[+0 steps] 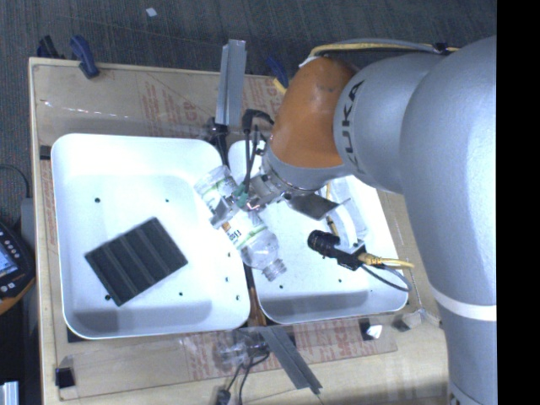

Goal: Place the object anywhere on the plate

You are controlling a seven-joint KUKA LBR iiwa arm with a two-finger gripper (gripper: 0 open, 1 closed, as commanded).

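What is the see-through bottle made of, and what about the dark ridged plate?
The bottle looks like thin clear plastic: you can see through it, it glints, and it carries a paper-like label. The dark ridged plate in the left bin looks like matte black plastic or rubber, since it shows no shine; which one is hard to tell. The bin itself looks like smooth white plastic.

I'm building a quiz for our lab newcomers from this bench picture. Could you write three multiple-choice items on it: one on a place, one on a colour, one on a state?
1. Where does the black ridged plate lie?
A. left bin
B. right bin
C. on the floor

2. What colour are the bins?
A. blue
B. white
C. red

3. How does the clear plastic bottle lie?
A. across the rims where the bins meet
B. flat on the plate
C. upright in a corner

Answers: 1 A, it sits inside the left bin. 2 B, both are white. 3 A, it spans the divide.
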